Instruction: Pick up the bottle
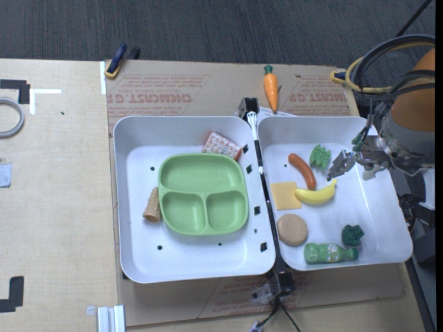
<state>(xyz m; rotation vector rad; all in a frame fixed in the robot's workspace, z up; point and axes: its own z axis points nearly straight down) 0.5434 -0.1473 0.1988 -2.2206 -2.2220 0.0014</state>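
Bottle [331, 253] in right bin [387, 206]

High fixed camera — slanted down; both bins [124, 185]

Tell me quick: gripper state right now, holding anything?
Gripper: open, holding nothing, above the right bin near the banana; the bottle lies untouched.

Green plastic bottle with a pale printed label [330, 253]: lying on its side on the floor of the right-hand bin, along the near wall. Long axis runs roughly left to right, slightly tilted. Cap end cannot be determined. Body appears intact and undamaged.
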